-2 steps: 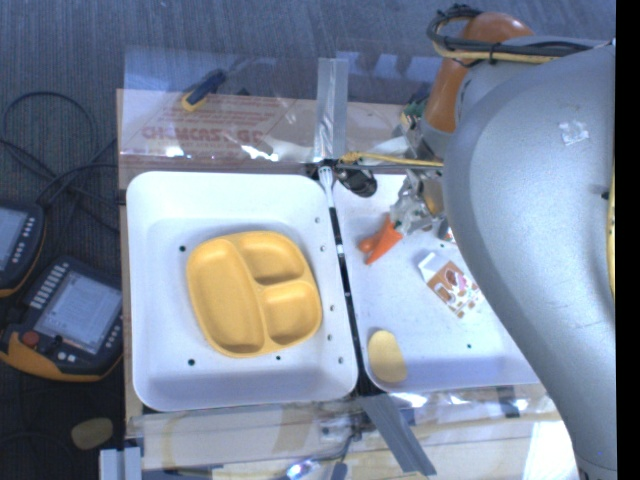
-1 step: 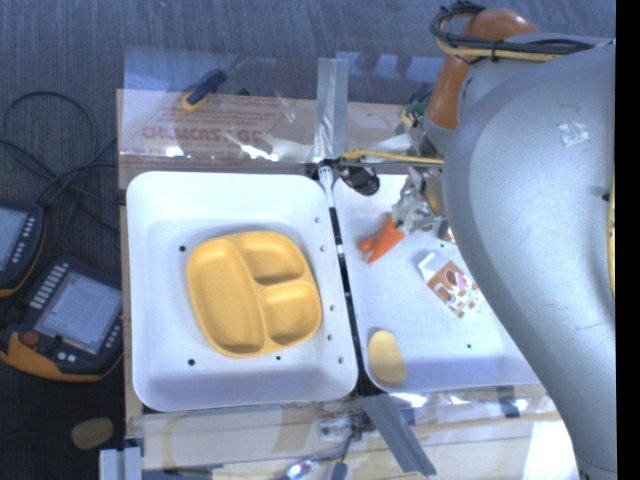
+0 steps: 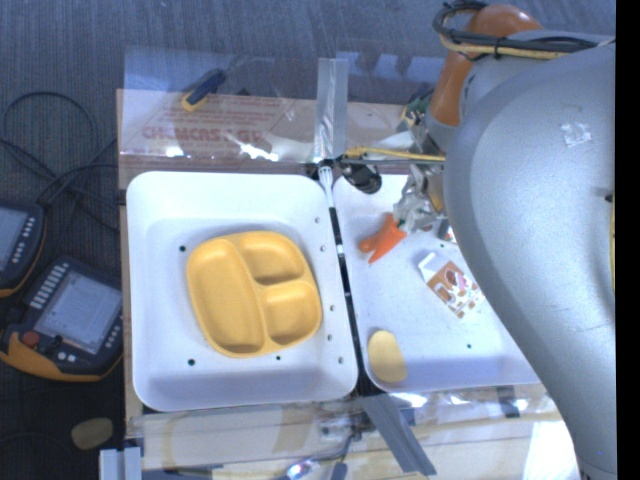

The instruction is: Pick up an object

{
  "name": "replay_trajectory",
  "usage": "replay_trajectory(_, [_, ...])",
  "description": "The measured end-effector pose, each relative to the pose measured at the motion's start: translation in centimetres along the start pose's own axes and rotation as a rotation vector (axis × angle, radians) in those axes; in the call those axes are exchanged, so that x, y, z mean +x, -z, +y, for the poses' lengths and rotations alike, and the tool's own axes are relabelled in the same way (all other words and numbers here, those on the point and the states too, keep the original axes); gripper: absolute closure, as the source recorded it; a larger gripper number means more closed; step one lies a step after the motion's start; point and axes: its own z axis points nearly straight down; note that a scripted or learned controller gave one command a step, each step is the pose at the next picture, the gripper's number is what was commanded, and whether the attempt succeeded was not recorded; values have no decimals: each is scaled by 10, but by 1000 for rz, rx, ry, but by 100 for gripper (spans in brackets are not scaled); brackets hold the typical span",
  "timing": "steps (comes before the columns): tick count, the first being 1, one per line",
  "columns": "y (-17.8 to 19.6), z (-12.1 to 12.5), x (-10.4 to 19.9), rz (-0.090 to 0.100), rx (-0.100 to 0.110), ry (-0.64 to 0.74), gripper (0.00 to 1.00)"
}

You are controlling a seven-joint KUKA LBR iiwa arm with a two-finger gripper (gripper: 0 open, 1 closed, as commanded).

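Gripper (image 3: 415, 208), finger state not discernible, low in the right bin (image 3: 480, 363) beside an unlifted orange carrot (image 3: 382, 239); pick pending.

- My arm (image 3: 545, 238) comes in from the camera view's right; its grey link bulks large across that whole side, top to bottom.
- Orange band (image 3: 455, 88) sits above the wrist, near the top of the view, with black cabling (image 3: 500, 36) looped over the joint just above it.
- Wrist points down and left from the band.
- My end effector (image 3: 413, 208) is low, below the wrist, just left of the grey link.
- Finger state unreadable from this angle.
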Motion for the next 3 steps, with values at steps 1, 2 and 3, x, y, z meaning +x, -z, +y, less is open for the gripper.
replay_trajectory(1, [6, 0, -1, -5, 4, 2, 100])
replay_trajectory(2, [12, 0, -1, -11, 7, 4, 100])
replay_trajectory(3, [19, 0, -2, -16, 11, 5, 100])
